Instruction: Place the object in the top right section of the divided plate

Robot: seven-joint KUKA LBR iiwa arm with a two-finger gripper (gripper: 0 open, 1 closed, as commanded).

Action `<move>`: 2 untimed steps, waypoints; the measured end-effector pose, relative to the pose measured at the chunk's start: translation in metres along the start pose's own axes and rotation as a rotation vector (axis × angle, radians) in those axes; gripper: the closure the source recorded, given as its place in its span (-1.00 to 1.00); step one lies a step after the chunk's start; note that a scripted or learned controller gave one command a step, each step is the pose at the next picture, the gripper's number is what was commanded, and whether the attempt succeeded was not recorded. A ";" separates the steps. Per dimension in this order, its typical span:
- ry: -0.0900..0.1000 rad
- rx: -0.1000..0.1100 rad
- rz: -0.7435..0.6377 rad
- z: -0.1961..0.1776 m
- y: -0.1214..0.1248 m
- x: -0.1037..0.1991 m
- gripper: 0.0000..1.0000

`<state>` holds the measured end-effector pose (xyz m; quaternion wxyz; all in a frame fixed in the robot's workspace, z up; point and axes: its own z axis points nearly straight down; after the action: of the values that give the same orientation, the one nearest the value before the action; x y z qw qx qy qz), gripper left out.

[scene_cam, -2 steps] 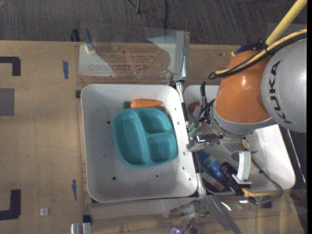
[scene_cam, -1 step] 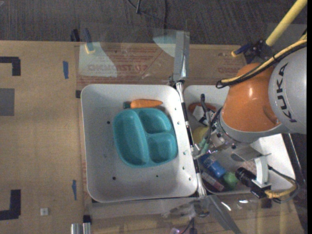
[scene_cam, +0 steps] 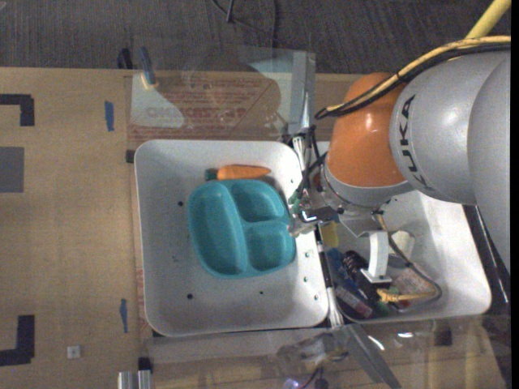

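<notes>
A teal divided plate (scene_cam: pixel 215 227) lies in the left white bin (scene_cam: pixel 162 177); its large section is on the left and two smaller sections are on the right, all bare. An orange carrot (scene_cam: pixel 243 171) lies on the bin floor just beyond the plate's far edge, touching or nearly touching its rim. My gripper (scene_cam: pixel 298 211) hangs at the plate's right edge, over the divider between the two bins, below the orange wrist band. Nothing shows between the gripper and the plate, and the wrist hides most of the gripper.
The right bin (scene_cam: pixel 462 286) holds several small items near its front: a white piece (scene_cam: pixel 377 254), dark and blue things (scene_cam: pixel 350 272) and a yellow and red item (scene_cam: pixel 397 296). A clear plastic sheet (scene_cam: pixel 219 87) lies behind the left bin.
</notes>
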<state>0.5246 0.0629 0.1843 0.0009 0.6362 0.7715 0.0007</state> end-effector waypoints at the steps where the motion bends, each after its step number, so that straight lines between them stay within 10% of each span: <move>1: 0.002 0.003 -0.456 0.000 -0.037 -0.020 1.00; 2: -0.001 -0.004 -0.779 -0.047 -0.038 -0.004 1.00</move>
<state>0.4878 0.0521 0.2309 0.0026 0.2954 0.9554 0.0013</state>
